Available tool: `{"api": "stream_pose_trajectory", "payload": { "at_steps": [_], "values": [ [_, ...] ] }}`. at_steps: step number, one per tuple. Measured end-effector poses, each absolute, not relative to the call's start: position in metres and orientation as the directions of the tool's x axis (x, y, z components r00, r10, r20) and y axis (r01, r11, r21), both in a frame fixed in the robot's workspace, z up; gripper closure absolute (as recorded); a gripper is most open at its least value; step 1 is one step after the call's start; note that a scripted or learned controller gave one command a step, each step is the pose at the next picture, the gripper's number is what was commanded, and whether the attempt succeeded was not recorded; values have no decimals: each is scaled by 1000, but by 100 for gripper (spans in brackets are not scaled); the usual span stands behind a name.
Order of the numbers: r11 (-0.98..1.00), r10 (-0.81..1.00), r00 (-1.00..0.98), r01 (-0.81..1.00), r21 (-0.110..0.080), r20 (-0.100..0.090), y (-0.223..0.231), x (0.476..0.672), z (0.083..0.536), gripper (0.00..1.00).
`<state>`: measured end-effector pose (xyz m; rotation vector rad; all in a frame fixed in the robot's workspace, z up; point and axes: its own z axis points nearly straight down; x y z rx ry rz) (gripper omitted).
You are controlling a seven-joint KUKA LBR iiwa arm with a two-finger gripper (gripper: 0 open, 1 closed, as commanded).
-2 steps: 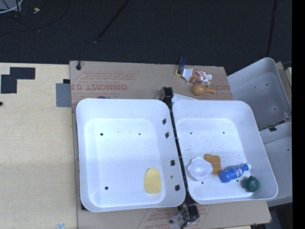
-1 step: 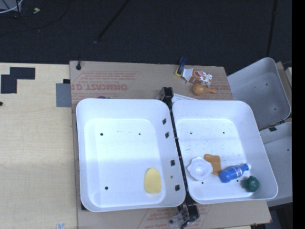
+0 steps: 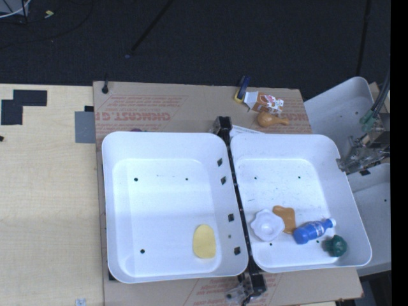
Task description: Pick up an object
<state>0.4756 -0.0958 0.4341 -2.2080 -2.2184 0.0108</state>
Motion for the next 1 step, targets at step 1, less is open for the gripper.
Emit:
{"api": "stream_pose_trajectory", "payload": {
  "at_steps": [1],
  "values": [
    [3, 1000, -3, 1000, 6, 0, -79, 476, 515, 100]
  ]
}}
